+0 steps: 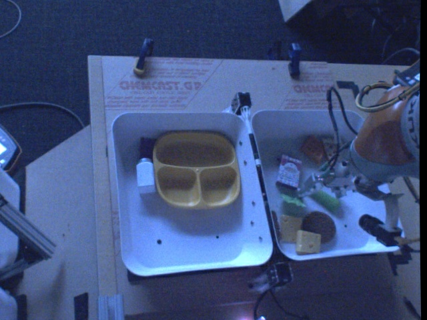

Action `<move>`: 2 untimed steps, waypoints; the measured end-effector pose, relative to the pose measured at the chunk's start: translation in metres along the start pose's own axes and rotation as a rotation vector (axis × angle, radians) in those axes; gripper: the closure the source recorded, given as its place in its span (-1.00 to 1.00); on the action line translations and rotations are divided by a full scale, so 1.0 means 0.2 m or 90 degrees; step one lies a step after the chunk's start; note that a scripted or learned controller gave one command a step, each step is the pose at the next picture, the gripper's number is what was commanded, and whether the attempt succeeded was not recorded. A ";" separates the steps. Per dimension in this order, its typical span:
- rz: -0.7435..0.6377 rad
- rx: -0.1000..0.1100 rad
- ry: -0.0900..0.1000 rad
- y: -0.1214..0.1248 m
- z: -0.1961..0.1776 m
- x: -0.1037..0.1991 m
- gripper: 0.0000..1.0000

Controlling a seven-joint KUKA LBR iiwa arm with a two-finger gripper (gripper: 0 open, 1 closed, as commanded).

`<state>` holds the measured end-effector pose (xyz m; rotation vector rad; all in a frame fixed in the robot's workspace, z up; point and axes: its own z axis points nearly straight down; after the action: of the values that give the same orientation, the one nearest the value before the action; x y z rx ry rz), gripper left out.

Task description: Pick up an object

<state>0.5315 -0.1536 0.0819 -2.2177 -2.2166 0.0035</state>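
I see the arm coming in from the right, over the right bin. Its gripper is low in that bin, close to a green thing. The light is dim and blue, so I cannot tell if it is spread or pressed together, or if it is pinching anything.

In the right bin I also see a small pink and white box, a brown round thing, a yellow wedge and a pale block, all near each other.

The left bin has a yellow tray with three parts. A small white bottle stands just beside the tray, on its left side.
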 end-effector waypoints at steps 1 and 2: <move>0.001 -0.004 -0.002 0.00 -0.07 0.00 1.00; -0.001 -0.008 -0.003 0.04 -0.31 0.03 1.00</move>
<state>0.5397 -0.1468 0.1441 -2.2244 -2.2278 -0.0051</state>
